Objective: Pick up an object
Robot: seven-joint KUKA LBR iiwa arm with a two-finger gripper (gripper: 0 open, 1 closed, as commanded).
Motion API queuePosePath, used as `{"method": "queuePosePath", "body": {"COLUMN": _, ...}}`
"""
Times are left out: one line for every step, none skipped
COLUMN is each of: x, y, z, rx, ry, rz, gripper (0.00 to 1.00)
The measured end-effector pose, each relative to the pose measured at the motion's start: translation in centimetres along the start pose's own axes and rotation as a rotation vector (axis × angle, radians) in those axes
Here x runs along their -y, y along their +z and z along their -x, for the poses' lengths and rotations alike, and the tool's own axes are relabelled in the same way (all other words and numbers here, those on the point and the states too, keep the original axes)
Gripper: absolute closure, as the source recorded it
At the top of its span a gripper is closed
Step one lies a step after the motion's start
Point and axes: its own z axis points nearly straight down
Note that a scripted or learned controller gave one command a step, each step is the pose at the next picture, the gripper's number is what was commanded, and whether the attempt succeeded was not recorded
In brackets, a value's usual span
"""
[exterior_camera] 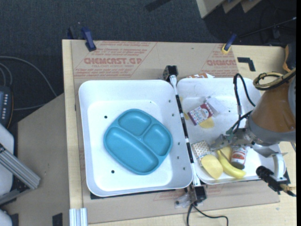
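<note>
A: Where did the gripper stand, and was it open or closed?

B: It hung low over the near end of the right bin, just above the banana and the small red-labelled bottle. Whether it was open or closed I could not tell; the wrist hid that, and nothing showed as held.

A: So what could have gone wrong?

B: Crowding, mostly. The banana, the bottle and a pale yellow lump lay touching or nearly so, with a patterned wafer just beside them. A descent there could have struck two things at once, shoved them apart, or pinched a corner and let it slip. The bottle looked round and liable to roll.

A: And the edges?

B: That cluster sat near the bin's front wall and close to the seam between the bins, so there was little room to slide anything forward or to the left. A black cable looped up from the wrist over the bin and might have snagged on a wide swing.

A: Any open room?

B: The middle and far part of the right bin were freer, holding a red-and-white packet lying well apart from the rest, an easier target in my view. The left bin held a blue divided plate, with bare floor around it
</note>
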Motion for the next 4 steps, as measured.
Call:
{"method": "queuePosePath", "body": {"x": -0.1, "y": -1.0, "z": 0.1, "rx": 0.002, "ry": 0.001, "rz": 0.004, "gripper": 1.00}}
{"method": "queuePosePath", "body": {"x": -0.1, "y": -1.0, "z": 0.1, "rx": 0.001, "ry": 0.001, "rz": 0.002, "gripper": 0.00}}
{"method": "queuePosePath", "body": {"x": 0.4, "y": 0.7, "z": -3.2, "rx": 0.011, "ry": 0.010, "rz": -0.003, "gripper": 0.00}}
{"method": "queuePosePath", "body": {"x": 0.2, "y": -0.4, "z": -3.5, "rx": 0.005, "ry": 0.009, "rz": -0.001, "gripper": 1.00}}
